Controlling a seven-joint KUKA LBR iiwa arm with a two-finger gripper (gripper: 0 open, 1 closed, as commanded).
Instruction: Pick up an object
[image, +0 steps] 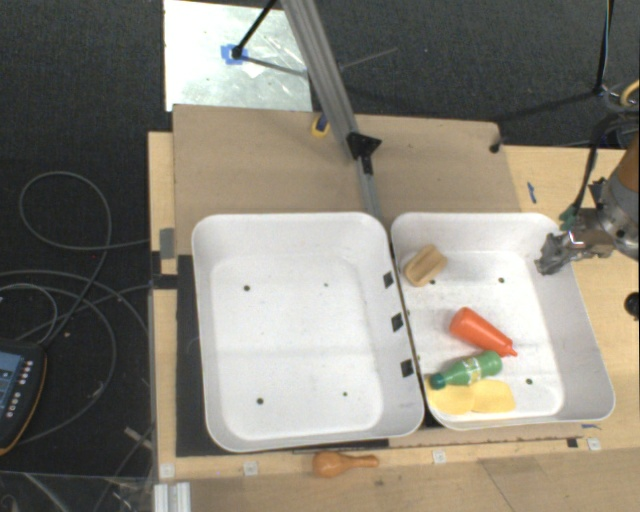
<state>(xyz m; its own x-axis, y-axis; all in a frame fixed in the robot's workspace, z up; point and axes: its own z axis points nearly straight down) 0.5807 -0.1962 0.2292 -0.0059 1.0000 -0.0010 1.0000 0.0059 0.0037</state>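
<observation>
Two bins: white, side by side on the desk (330, 165).
Carrot (482, 331): lay in right bin (585, 350), toward 5 o'clock.
Tool (553, 258): hovered at its 2 o'clock rim, grip unclear.

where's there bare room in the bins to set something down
The left bin has a bare floor wall to wall. In the right bin, it's crowded low by the carrot, green bottle and yellow pieces; bare between the tan block and gripper.
</observation>
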